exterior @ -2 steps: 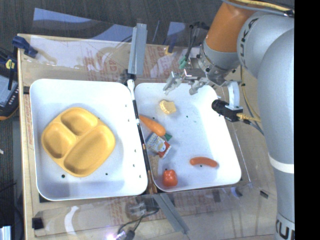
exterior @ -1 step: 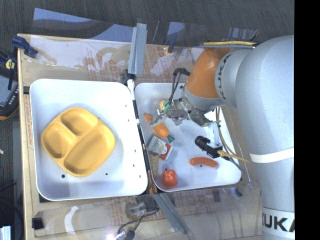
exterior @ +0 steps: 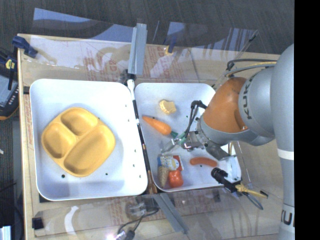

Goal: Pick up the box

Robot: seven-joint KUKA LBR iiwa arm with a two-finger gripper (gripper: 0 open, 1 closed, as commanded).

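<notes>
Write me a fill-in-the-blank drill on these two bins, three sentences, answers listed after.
1. The yellow divided plate lies in the ____ bin of the camera view.
2. The carrot lies in the ____ bin, along with the box and the sausage.
3. The number of things lying in the left bin is ____.

Missing words: left; right; one

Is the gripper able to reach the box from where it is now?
Probably yes. The box lies uncovered in the right bin, just below and left of the gripper. A tomato touches its lower end and a sausage lies beside it, apart.
</notes>
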